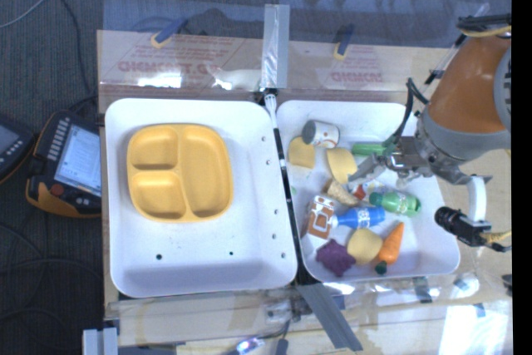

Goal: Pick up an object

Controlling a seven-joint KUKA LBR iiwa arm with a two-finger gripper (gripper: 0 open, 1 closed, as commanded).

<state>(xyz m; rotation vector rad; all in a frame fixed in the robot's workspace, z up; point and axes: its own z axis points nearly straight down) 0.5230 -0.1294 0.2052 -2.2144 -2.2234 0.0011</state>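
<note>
My gripper hangs low over the middle of the right bin, reaching in from the right. Directly by its tip lie a pale yellow piece and a green stick-like item. Below it rest a green bottle and a blue bottle. Further forward sit a carrot, a yellow lemon-like fruit and purple grapes. An orange-and-white box, a yellow wedge and a small grey-and-white cup lie toward the bin's left side. Nothing shows as held.
The left bin holds a yellow divided plate. A ridge separates the two bins. A pendant with a screen lies off the bench at the left.
</note>
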